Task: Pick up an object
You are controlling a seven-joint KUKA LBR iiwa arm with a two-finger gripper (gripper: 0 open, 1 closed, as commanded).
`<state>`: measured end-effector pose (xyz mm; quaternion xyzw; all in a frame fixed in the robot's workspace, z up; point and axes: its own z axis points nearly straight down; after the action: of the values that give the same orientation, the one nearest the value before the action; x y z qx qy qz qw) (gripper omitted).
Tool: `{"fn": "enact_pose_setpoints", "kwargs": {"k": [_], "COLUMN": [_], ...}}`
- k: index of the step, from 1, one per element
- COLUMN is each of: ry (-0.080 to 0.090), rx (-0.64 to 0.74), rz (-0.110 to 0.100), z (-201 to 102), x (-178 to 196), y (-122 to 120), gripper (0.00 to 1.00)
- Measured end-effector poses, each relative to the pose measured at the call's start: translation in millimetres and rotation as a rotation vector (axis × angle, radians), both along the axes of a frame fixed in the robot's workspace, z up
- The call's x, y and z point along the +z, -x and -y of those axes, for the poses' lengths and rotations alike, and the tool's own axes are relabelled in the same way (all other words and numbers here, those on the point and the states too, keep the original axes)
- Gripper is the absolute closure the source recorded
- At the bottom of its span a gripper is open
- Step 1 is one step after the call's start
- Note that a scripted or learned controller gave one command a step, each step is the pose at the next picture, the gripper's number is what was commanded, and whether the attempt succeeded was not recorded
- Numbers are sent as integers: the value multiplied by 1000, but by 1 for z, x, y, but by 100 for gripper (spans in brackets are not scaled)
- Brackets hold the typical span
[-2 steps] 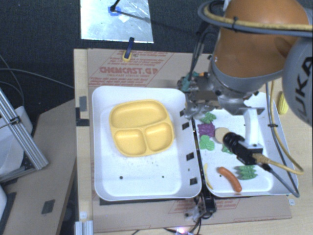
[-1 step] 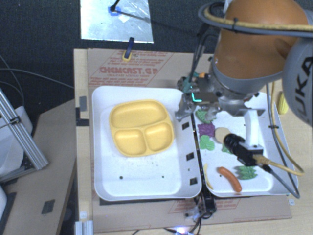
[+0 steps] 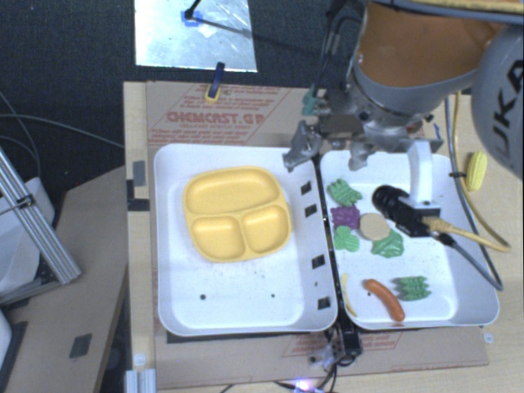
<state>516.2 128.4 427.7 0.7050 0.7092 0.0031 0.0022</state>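
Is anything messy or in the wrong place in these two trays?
Nothing looks broken or spilled. The yellow plate sits a bit crooked in the left bin, and the toy food, like the orange sausage and the green leaf, lies scattered loose in the right bin instead of on the plate.

tan bench point(image 3: 86, 219), cardboard sheet point(image 3: 246, 115), left white bin point(image 3: 237, 305), right white bin point(image 3: 463, 301)

Just camera-side of the gripper point(image 3: 329, 155), green pieces point(image 3: 345, 192) and a purple piece point(image 3: 345, 216) crowd the right bin point(image 3: 458, 293). Leftward, a yellow plate point(image 3: 237, 213) blocks; bare left bin point(image 3: 246, 297) floor surrounds it.
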Motion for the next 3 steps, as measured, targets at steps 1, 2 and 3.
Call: {"fn": "enact_pose_setpoints", "kwargs": {"k": [1, 2, 3], "ry": [1, -2, 4], "rx": [0, 2, 1], "rz": [-8, -1, -15], "z": [-1, -41, -64], "x": [-23, 24, -77], "y": [31, 29, 31], "gripper": [0, 0, 0]}}
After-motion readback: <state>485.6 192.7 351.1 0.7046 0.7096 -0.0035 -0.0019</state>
